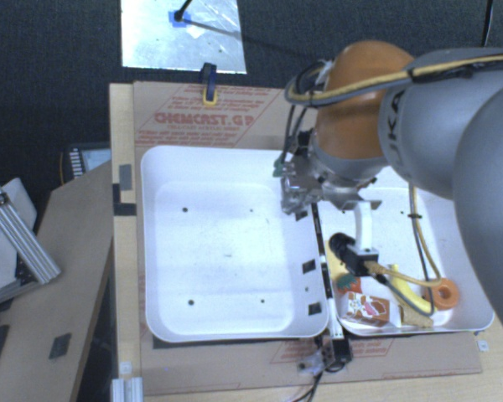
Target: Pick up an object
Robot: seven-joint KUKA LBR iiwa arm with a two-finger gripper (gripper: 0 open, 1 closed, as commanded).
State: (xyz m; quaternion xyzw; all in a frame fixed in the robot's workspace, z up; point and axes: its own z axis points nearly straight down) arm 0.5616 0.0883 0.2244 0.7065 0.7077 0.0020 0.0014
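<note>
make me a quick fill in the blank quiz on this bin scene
1. The arm reaches in over the ____ bin.
2. The orange ring lies near that bin's ____ corner.
3. The bin with nothing pictured inside is the ____ one.
4. Both bins are ____ in colour.

Missing words: right; front right; left; white
</note>
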